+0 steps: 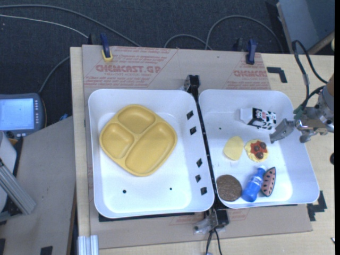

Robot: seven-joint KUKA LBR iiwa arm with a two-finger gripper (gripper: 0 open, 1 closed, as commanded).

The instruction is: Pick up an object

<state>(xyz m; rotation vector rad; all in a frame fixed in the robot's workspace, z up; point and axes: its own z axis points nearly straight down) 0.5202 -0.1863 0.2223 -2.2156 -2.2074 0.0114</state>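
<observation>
At right bin's 3 o'clock rim: gripper [294, 131], I see it spread, grasping nothing.
Left bin [101, 142]: yellow tray [138, 139].

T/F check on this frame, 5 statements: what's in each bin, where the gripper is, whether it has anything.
1. The yellow divided plate lies in the left bin. True.
2. The blue bottle lies in the left bin. False: it is in the right bin, near the front edge, beside the brown round disc.
3. The gripper holds the black-and-white toy. False: nothing shows between its fingers, and the toy lies apart from it on the bin floor.
4. The arm enters from the right, over the right bin. True.
5. The plate has a single undivided well. False: it has three compartments.
</observation>
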